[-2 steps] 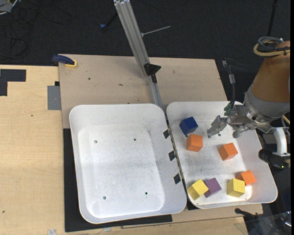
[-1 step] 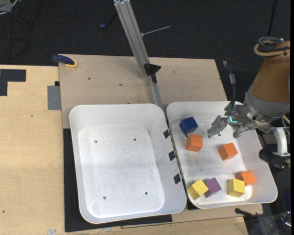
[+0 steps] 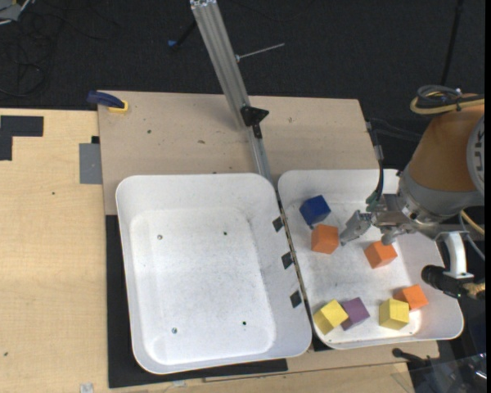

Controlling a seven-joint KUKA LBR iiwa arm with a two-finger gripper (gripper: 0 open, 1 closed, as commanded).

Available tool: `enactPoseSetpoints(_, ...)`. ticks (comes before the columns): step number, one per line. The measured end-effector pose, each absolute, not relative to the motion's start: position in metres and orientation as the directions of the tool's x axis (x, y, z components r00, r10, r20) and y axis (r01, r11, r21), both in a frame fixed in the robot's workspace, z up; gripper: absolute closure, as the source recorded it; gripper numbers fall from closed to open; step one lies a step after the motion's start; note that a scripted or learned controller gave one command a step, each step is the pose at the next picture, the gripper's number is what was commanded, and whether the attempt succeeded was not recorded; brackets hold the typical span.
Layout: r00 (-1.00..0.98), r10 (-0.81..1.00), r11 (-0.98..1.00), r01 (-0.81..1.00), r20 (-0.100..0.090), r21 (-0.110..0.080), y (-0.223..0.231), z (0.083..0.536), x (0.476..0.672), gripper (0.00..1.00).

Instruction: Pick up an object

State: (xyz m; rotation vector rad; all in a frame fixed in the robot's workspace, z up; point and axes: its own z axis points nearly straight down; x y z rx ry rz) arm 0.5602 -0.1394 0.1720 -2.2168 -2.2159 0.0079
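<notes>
- Gripper point(image 3: 362, 223) sits low over the right bin point(image 3: 344, 182), between two orange cubes. Fingers point(image 3: 353, 228) appear slightly spread, pointing toward the bin's left wall; nothing between them.
- Nearest candidate: orange cube point(image 3: 326, 239), just beside the fingertips, on the side toward the bin's left wall. Second orange cube point(image 3: 380, 254) lies just under the wrist side, toward the bin's front edge.
- Blue cube point(image 3: 315, 210) sits near the first orange cube, toward the bin's back edge; near it, but whether touching I cannot tell.
- Along the front edge of the right bin: yellow cube point(image 3: 331, 314) touching purple cube point(image 3: 356, 310); another yellow cube point(image 3: 394, 313) touching a third orange cube point(image 3: 414, 296) near the front right corner.
- Left bin point(image 3: 147, 188) carries no cubes.
- Judgement: the step is closing in on a target. To do it well, centre the jaws over one cube, aligned with its flat faces, and descend fully before closing. The first orange cube looks best: clear on three sides.
- Risk: a finger clipping the blue cube or pushing the target off.
- Hard to read: finger gap is small and blurred; height above the bin floor cannot be judged. Arm body cut off at the right.
</notes>
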Motion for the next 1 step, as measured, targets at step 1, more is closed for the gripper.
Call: enactPoseSetpoints(1, 0.002, 1.000, -0.002, 1.000, 0.002, -0.009, -0.1312, 0.1247, 0.5557, 0.00)
